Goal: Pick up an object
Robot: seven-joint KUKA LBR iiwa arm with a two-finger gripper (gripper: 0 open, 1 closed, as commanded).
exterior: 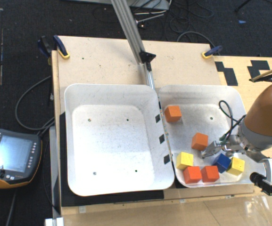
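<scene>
Several cubes lie in the right bin (230, 100). An orange cube (173, 113) sits alone near the divider, and a second orange cube (200, 141) lies mid-bin. Along the front wall are a yellow cube (185, 160), two red-orange cubes (192, 174) (210, 173), a blue cube (223, 162) and another yellow cube (236, 166). My gripper (219, 149) hangs low over the bin, just right of the second orange cube and right above the blue cube. No cube is visibly held.
The left bin (79, 102) adjoins the right one at a raised divider (163, 135). A slanted metal pole (128, 25) crosses the back of the bench. A black cable (226, 109) loops from my wrist. A teach pendant (11, 157) lies off the bench at left.
</scene>
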